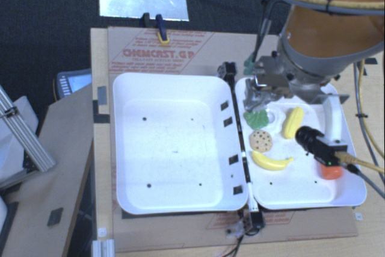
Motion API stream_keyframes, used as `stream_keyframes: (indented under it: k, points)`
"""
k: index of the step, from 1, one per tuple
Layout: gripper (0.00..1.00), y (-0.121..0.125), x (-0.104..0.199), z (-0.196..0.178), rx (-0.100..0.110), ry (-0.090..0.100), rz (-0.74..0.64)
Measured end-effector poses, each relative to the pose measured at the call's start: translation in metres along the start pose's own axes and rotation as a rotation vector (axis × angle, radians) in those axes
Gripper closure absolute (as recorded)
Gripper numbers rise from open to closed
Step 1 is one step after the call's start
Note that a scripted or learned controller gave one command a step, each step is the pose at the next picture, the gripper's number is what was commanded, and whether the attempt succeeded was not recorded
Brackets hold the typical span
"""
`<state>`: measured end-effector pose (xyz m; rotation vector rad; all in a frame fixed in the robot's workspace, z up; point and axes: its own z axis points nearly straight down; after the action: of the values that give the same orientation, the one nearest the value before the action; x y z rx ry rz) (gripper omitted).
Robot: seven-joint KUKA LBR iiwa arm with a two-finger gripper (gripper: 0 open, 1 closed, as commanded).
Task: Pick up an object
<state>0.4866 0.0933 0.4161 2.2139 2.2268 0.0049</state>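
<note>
The green leafy piece (258, 120) lies in the far left part of the right bin (351, 194), close to the wall that bin shares with the left bin (174, 147). It is the thing nearest my hand (257, 97), so I take it as my most likely target. Just toward the camera from it is a round cookie (260, 141), and beyond that a banana (271, 161). A stubby yellow piece (293, 121) lies to the right of the green one, and an orange thing (330, 172) sits well apart near the bin's near right corner.

I judge the step to be the approach, with nothing gripped. My hand hangs over the far edge of the green piece, and I cannot tell whether it touches it. I also cannot tell how far open my hand is; the metal parts blur together, and I see nothing held in it.

The next move calls for a straight descent centred on the green piece, keeping off the bin wall and the cookie.

My arm (337, 15) reaches in from the right, bulky wrist high, hand pointing down.
</note>
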Motion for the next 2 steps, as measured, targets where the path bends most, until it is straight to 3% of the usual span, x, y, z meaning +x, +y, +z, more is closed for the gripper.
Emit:
stream_keyframes:
  k: [1,2]
  points:
    - [1.00,0.001,0.056,-0.030,0.000,0.000,-0.001]
    - [1.00,0.000,-0.018,-0.123,-0.006,0.000,0.009]
